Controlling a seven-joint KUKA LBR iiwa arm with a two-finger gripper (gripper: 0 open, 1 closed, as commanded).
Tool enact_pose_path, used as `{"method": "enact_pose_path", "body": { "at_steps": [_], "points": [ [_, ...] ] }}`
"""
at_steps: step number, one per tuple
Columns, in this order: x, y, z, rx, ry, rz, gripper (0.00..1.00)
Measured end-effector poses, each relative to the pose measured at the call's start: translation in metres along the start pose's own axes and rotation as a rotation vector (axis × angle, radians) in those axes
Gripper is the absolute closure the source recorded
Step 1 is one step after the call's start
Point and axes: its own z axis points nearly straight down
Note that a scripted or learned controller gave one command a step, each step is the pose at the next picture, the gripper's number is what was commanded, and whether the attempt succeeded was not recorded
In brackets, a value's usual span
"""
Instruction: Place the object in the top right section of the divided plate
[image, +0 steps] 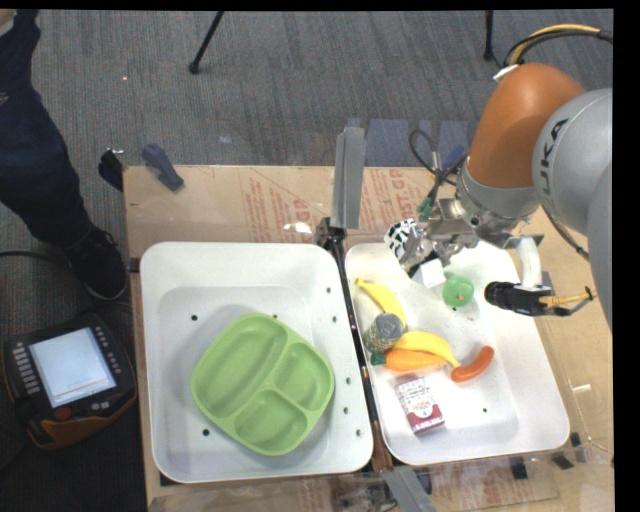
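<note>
A smooth green divided plate (262, 382) of moulded plastic, rounded at the corners and split into three shallow sections, lies tilted in the left white bin (160, 300), in the lower middle of the frame. The right white bin (530, 400) holds a curved yellow banana (381, 297), a second banana (428, 345), an orange carrot-like piece (412, 361), a glossy reddish sausage (472, 364), a round grey-topped jar (386, 327), a flat red printed box (421, 403), a small green apple-like ball (458, 291) and a black-and-white patterned object (403, 236). The gripper (432, 262) sits at that bin's upper left, just beside the patterned object and just above-left of the green ball. Whether its fingers are parted or clenched cannot be told, nor whether they touch anything.
</note>
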Motion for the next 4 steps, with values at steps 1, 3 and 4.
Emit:
{"method": "enact_pose_path", "body": {
  "at_steps": [1, 3, 4],
  "points": [
    [0.074, 0.004, -0.059, -0.002, 0.000, -0.019, 1.00],
    [0.294, -0.154, -0.059, 0.004, -0.004, 0.362, 1.00],
    [0.298, -0.154, -0.025, 0.004, -0.004, 0.390, 1.00]
  ]
}}
